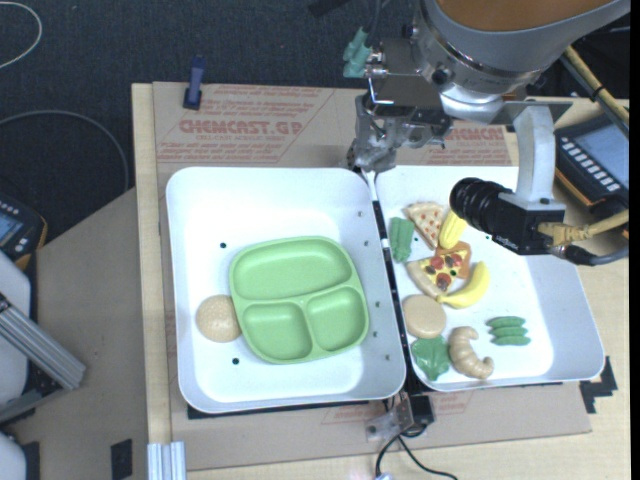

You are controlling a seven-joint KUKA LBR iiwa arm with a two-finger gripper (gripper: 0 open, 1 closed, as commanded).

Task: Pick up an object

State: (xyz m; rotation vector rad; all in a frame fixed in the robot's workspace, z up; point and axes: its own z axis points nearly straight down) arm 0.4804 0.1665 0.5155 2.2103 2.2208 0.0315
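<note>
Bins: left bin [190,218] is holding a green tray [297,298]; right bin [560,298] is holding toy food.
Gripper [372,156]: hanging over the bins' far shared edge; grip state unclear.
Pizza slice [447,266]: lying well right of and nearer than the gripper.

Red letters are printed on the brown cardboard sheet [270,128] that lies under the 2 white bins. The big word reads "CHEMCAST G P", or close to that, and the last letters are hard to tell. It shows again, partly hidden, on the right. The small red lines around it are too tiny to read.
</note>
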